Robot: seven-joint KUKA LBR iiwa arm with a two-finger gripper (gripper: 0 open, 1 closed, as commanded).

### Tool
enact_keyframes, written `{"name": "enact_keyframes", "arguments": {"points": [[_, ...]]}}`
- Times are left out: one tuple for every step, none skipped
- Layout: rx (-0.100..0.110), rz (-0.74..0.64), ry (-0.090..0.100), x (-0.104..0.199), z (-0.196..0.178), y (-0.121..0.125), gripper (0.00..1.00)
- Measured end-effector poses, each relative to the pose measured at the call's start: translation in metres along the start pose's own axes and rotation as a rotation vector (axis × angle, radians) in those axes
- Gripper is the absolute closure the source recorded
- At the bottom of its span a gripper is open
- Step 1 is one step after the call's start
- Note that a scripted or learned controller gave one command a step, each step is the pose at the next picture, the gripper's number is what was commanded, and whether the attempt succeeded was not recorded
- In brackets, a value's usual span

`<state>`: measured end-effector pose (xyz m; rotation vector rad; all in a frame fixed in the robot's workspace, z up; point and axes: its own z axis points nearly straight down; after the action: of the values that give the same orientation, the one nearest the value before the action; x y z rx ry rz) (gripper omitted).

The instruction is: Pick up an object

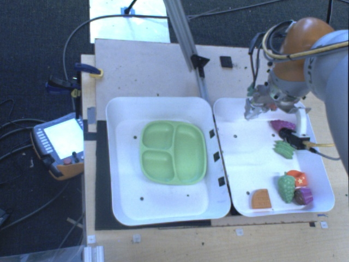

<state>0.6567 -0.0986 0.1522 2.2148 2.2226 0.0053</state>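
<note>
the grey two-finger gripper (251, 112) hangs over the far left corner of the right shallow white bin (240, 146) — whether it is spread or clenched cannot be told. the things to pick lie along that bin's right side, apart from the gripper. a magenta toy piece (282, 125) is nearest, with a small green leafy toy (283, 148) just beside it. at the near right corner sits a cluster — a green knobbly toy (286, 188), a red-orange toy (298, 176) and a purple toy (304, 196), close against one another. an orange-brown square block (261, 199) lies just left of the cluster. the left shallow white bin (122, 146) holds a pale green divided plastic plate (173, 152). both bins rest on the table (142, 70).
</note>
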Motion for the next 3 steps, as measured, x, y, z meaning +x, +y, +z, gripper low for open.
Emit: {"name": "enact_keyframes", "arguments": {"points": [[-0.002,-0.002,0.000,0.001,-0.060,0.010,1.00],[0.000,-0.002,0.000,0.001,-0.092,0.012,1.00],[0.003,-0.006,0.002,0.049,-0.100,-0.013,1.00]]}}
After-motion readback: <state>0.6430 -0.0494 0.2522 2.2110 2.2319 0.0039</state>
